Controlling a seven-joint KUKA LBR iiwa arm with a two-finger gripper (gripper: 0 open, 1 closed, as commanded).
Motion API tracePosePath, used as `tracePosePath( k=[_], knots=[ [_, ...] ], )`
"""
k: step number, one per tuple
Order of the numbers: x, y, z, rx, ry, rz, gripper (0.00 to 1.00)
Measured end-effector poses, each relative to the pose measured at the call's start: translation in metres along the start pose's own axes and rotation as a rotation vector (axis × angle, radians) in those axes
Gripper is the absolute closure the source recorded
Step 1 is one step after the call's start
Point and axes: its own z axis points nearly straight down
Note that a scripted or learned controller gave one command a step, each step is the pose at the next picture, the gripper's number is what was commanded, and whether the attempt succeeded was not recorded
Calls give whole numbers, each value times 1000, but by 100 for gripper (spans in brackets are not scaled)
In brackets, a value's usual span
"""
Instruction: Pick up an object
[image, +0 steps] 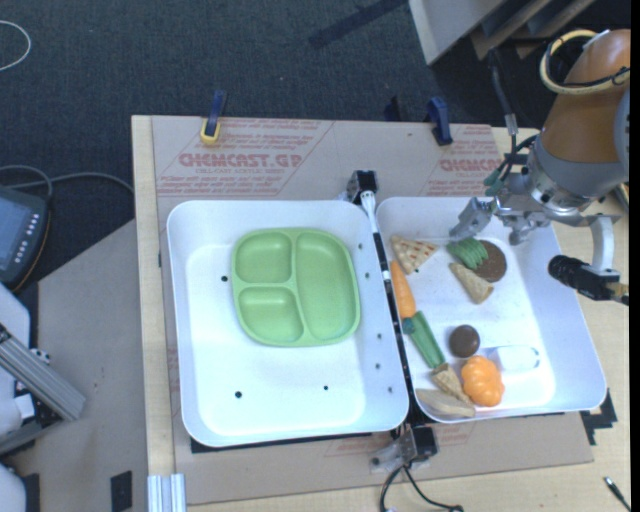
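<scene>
a cardboard-topped bench (300, 150) is seen bearing two white bins. the gripper (490, 222) is held at the right bin (570, 330) far edge; its state cannot be told. just below, a small green piece (466, 251) lies on a brown disc (489, 262), judged light and stiff, best taken across its narrow sides.

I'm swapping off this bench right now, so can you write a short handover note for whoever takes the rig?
Gripper: above the right bin's far end, near the green piece and brown disc; grip unclear.
Right bin: toy foods, including carrot, pumpkin.
Left bin: green divided plate.
Done: nothing visibly lifted.
Left: grasp and lift one object.
</scene>
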Motion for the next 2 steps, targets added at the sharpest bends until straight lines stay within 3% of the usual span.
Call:
tracePosePath(
  k=[2],
  knots=[
    [17, 9, 111, 5, 1, -1, 0]
  ],
)
